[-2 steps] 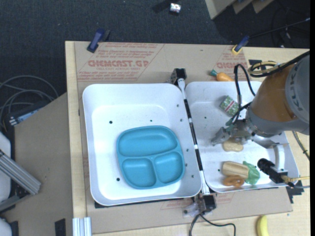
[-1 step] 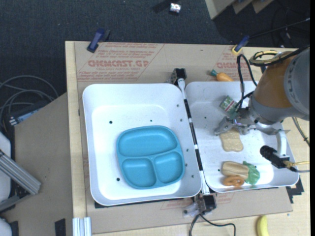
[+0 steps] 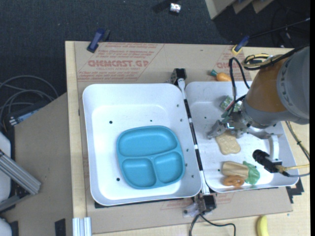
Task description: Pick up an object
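My gripper (image 3: 222, 127) is low in the right bin (image 3: 199, 146), near its middle left. Just below it and touching or nearly touching lies a flat tan cracker-shaped piece (image 3: 228, 144). A small green and white item (image 3: 226, 103) sits just above the gripper, toward the bin's back. At the front of the bin a tan block (image 3: 235, 167) lies beside an orange piece (image 3: 232, 181) and a green piece (image 3: 252, 173). I see nothing lifted off the bin floor.
The left bin (image 3: 98, 107) holds a blue divided plate (image 3: 150, 155). An orange item (image 3: 222, 75) lies on the bench behind the right bin. The bulky grey and orange arm (image 3: 275, 90) covers the right bin's far right side.
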`<state>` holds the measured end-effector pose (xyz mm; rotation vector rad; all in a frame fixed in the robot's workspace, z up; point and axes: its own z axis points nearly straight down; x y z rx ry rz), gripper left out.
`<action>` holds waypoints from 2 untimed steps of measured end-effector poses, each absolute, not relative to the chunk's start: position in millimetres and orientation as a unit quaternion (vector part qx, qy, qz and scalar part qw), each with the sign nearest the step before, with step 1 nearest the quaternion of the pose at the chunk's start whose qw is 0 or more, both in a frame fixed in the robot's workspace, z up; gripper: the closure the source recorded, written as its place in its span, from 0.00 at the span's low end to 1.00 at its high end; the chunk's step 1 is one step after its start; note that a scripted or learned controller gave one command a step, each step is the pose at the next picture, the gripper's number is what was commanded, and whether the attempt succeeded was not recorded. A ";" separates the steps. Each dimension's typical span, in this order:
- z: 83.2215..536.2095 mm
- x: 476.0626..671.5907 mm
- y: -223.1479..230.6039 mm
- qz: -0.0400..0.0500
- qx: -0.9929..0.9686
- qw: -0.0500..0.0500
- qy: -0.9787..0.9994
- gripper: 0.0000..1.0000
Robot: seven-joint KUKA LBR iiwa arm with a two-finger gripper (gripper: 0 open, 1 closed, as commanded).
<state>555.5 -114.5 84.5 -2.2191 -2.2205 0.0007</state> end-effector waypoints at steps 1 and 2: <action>94.4 555.8 -114.5 0.000 -0.707 0.000 -0.707 1.00; 94.3 555.7 -114.5 0.000 -0.707 0.000 -0.707 0.00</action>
